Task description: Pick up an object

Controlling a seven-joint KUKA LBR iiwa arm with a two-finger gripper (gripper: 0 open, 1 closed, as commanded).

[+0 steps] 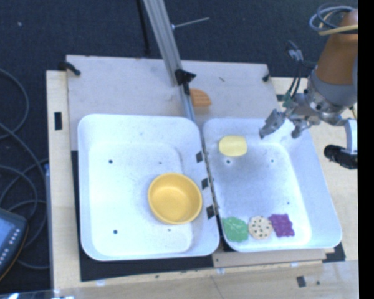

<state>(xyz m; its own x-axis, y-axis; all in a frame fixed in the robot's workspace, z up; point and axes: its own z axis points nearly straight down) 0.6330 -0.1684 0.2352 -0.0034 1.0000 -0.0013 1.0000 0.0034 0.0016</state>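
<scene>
A pale yellow block lies at the back left of the right bin. Along that bin's front edge sit a green piece, a round cookie-like piece and a purple piece. A yellow bowl rests in the left bin. My gripper hovers over the back right corner of the right bin, open, with nothing between its fingers. It is well to the right of the yellow block and above the bin floor.
A slanted metal post rises from the back, ending near the divide between the bins. An orange object lies on the bench behind the bins. A tablet sits off the bench at the lower left.
</scene>
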